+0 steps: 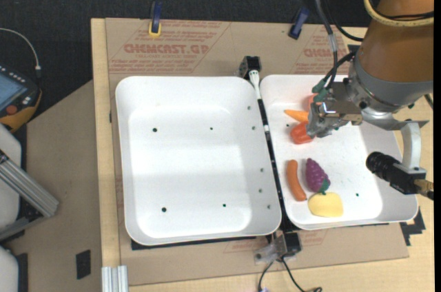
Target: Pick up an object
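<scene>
As seen from the fixed overhead camera view, looking down at a slant:
Hidden or unclear: the arm [396, 22], grey with an orange band, is cut off at the upper right edge; the gripper [318, 127] shows as a dark, cluttered mass from above, its tips lost against the toy beneath
Right bin [372, 208]: shallow and white, it holds all the small toys
Red object [300, 135]: a reddish-orange piece in the upper part of the right bin, directly under the gripper's tip and partly covered by it
Orange carrot [296, 115]: a pointed orange piece just above the red object, touching or nearly touching the gripper's left side
Jaws: their spread cannot be made out, nor whether anything sits between them
Orange sausage [296, 180]: lies lengthwise lower in the bin, well below the gripper
Purple grapes [315, 174]: just right of the sausage
Yellow fruit [325, 204]: below the grapes, near the bin's front wall
Left bin [138, 167]: white, beside the right bin, the two rims meeting along a dark strip
</scene>
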You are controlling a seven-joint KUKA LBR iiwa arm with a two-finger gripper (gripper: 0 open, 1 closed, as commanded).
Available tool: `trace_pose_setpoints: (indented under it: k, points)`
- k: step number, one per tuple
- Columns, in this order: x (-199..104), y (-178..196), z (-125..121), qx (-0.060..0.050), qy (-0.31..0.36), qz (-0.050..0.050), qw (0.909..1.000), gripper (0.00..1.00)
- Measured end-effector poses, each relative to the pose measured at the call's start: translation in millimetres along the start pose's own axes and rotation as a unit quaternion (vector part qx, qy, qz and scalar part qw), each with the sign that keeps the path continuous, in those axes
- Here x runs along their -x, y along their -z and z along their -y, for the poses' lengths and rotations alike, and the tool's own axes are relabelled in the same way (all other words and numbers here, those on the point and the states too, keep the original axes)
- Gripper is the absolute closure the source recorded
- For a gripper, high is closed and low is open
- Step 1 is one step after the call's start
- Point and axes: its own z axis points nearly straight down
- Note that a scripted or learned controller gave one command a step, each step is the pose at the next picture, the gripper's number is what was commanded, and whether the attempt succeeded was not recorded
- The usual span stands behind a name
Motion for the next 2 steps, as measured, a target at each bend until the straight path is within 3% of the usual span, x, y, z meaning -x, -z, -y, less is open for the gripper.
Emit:
trace_pose_setpoints:
  k: [1, 2]
  points:
    - [-59.8, 35.7, -33.5, 0.005, 0.006, -0.001, 1.0, 1.0]
    - [-39.9, -27.5, -8.6, -0.002, 0.001, 0.0, 1.0, 1.0]
